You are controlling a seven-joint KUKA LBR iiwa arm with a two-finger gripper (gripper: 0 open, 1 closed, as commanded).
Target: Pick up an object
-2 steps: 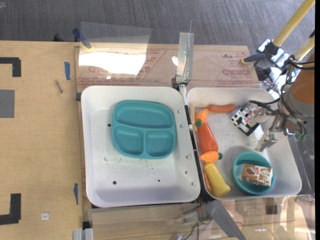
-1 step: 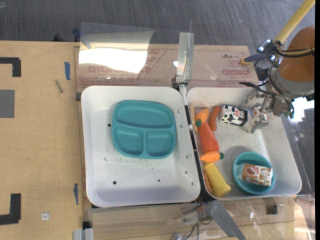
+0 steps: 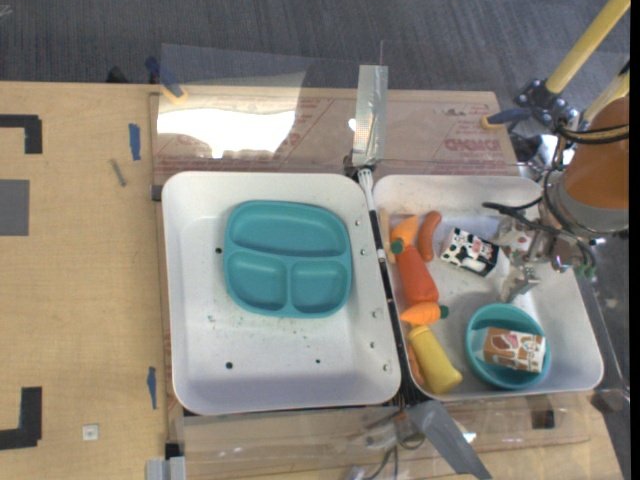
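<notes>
The right bin (image 3: 570, 308) holds several toy foods. A black-and-white cow-patterned block (image 3: 468, 251) lies near its middle. Along the left wall are an orange carrot (image 3: 416, 274), a smaller carrot (image 3: 422, 313), a reddish sausage (image 3: 430, 235) and a yellow piece (image 3: 433, 359). A teal bowl (image 3: 478, 335) at the front holds a small brown-and-white carton (image 3: 514, 350). My gripper (image 3: 520, 282) hangs low over the bin floor, just above the bowl's far rim and right of the cow block. Nothing shows in its grasp.
The left bin (image 3: 190, 268) carries a teal divided plate (image 3: 288, 258). A metal divider (image 3: 370, 118) stands behind the seam between the bins. My arm's orange band (image 3: 600, 163) and cables hang over the right bin's far right corner.
</notes>
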